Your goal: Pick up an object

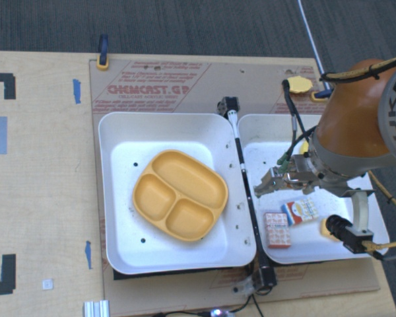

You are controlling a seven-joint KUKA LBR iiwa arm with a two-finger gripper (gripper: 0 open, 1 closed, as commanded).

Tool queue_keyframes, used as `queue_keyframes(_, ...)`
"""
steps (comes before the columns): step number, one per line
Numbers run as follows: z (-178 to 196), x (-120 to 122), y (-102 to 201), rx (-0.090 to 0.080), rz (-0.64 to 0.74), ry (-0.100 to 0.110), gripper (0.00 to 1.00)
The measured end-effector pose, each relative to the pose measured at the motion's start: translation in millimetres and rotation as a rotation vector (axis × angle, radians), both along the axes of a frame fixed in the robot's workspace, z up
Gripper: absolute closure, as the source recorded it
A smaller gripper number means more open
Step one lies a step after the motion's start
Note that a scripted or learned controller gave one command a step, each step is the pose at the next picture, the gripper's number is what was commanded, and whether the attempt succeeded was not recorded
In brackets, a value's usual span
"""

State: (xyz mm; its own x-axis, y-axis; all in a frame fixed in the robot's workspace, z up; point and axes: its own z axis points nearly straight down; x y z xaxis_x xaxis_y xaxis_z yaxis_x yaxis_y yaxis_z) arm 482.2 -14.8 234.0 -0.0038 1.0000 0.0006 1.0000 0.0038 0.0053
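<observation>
Observed: the hand (269,181) is over the right bin (267,144), just beyond the pink carton (278,230) and a little toward the divider rail (241,157) from it. Nothing is seen in its grasp, and this view does not show how far open it is. A white carton with red and blue print (301,211) lies flat at the pink carton's far right corner. The two are so close that contact cannot be ruled out. The yellow divided plate (179,195) sits in the left bin (119,177), well apart from the pink carton across the rail. Assessment: the approach is in hand and no pick has been made. The pink carton is the nearer and squarer candidate. Recommendation: bring the hand back over the pink carton's centre and align the grasp across its shorter sides. Descend clear of the white carton so it is not pushed or caught, and keep off the rail. Close only once low enough, since a flat carton may slip from a shallow pinch.
</observation>
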Motion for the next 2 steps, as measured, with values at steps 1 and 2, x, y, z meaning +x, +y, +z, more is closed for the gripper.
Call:
queue_keyframes(1, 10.1, 1.2, 0.3, -0.001, 0.001, -0.003, 1.0)
queue_keyframes(2, 20.3, 2.3, 0.6, -0.001, 0.002, -0.006, 1.0)
